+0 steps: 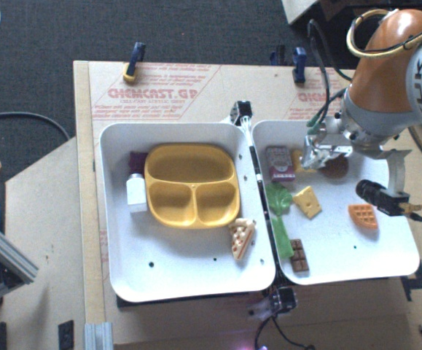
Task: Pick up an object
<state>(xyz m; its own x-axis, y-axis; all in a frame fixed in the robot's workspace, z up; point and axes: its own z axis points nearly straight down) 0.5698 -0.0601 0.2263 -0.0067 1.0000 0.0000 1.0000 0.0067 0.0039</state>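
Camera view takes in both white bins from above; the arm (385, 71) reaches in from the right, its orange band cut off by the frame's top right corner; the gripper (318, 154) hangs low over the back of the right bin (393, 257), and whether it is apart or together I cannot tell, since the metal parts blur into one another from this angle.

Just right of the gripper lies a dark brown round thing (335, 168), partly covered by the gripper and too dim to name; just left of it, a small yellow piece peeks out beside a purple packet (279, 162) that lies flat near the bin's left wall; nothing can be seen clamped in the gripper.

Further forward in the right bin: a green leafy toy (278, 197) against the divider; a cheese wedge (308, 201) beside it; a waffle (363, 216) well to the right, under a black cylinder on the arm; a chocolate bar (299, 255) near the front.

The left bin (116, 217) holds a yellow divided tray (192, 184); a white bottle (136, 192) touches its left edge, with a dark purple thing half hidden behind; a pie slice (242, 237) lies at the tray's front right corner.
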